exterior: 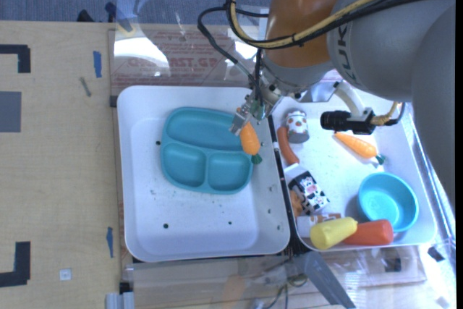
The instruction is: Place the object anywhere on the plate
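Two-finger gripper (pixel 246 119) closed on the top of a small orange plastic carrot (pixel 250 140), which hangs over the right rim of the teal three-compartment plate (pixel 202 150) in the left white bin (pixel 145 177).

The end effector (pixel 246 118) grips a small orange carrot (pixel 250 140) over the right edge of the blue divided plate (pixel 202 152), which lies in the left white bin (pixel 145 213). In the right bin (pixel 427 228) lie a blue bowl (pixel 388 201), another carrot (pixel 358 145), a sausage (pixel 287 147) and a yellow-and-red vegetable (pixel 351 231).
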### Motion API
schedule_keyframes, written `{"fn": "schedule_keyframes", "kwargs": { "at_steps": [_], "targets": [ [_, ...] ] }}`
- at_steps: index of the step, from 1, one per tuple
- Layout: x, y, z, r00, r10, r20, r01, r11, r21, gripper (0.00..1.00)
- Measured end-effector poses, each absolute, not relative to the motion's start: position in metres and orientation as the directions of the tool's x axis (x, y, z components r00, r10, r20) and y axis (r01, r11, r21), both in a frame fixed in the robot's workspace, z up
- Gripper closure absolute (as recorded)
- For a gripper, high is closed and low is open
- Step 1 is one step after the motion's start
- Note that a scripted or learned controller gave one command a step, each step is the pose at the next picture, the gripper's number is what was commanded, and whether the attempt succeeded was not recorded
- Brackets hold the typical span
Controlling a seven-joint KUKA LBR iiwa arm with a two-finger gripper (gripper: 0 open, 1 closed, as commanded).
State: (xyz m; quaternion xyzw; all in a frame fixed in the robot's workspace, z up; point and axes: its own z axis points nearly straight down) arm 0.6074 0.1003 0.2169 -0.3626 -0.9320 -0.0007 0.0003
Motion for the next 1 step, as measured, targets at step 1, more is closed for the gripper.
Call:
{"fn": "schedule_keyframes", "kwargs": {
  "at_steps": [1],
  "targets": [
    [0.6085,0.0982,0.2193,-0.735,0.678,-0.003,0.678,0.735,0.003,0.0]
  ]
}}
